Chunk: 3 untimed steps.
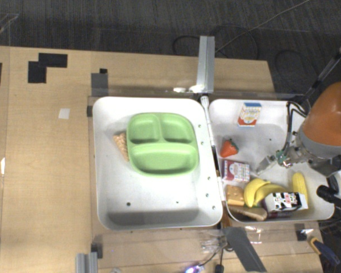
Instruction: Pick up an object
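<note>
We find the arm (329,118) reaching in from the right over the right bin (273,110), with the gripper (273,161) low over the bare middle of that bin's floor. The fingertips are too small and blurred for us to read, so whether they are released or clenched we cannot tell; nothing is visibly held between them. The candidates for picking all lie in the right bin: a strawberry (229,148) toward the left wall, a small pink carton (236,171) below it, a banana (260,190) just beside the gripper on its lower left, a corn cob (299,183) to its lower right, a black-and-white carton (284,202) against the lower rim, and a white-and-red carton (249,114) well apart at the top. The left bin (108,152) bears a green divided plate (161,143). We judge the approach step to be in hand, with no grasp yet confirmed. The next move calls for centring over one item, probably the banana or corn cob, then descending and closing squarely without nudging neighbours.
</note>
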Motion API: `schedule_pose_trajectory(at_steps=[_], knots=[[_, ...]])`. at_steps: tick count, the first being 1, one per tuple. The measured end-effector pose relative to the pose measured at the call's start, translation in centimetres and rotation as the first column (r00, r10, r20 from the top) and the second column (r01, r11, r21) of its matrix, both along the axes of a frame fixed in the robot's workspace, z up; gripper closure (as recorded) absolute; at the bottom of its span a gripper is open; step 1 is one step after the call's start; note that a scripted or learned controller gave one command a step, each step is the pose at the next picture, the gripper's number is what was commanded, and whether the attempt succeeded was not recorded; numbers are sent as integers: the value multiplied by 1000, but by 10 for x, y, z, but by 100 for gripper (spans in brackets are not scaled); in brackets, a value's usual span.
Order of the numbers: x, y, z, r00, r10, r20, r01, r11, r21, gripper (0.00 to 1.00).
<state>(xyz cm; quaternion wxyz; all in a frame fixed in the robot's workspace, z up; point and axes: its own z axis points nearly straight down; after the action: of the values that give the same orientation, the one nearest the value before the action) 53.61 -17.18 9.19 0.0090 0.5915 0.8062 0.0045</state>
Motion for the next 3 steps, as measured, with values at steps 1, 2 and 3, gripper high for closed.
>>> schedule_pose_trajectory(at_steps=[1,2,3], knots=[[-12,37,1,999,34,3,-34,999,-3,0],[22,40,-1,909,-417,-6,417,909,8,0],[135,71,-4,913,-408,-12,408,913,6,0]])
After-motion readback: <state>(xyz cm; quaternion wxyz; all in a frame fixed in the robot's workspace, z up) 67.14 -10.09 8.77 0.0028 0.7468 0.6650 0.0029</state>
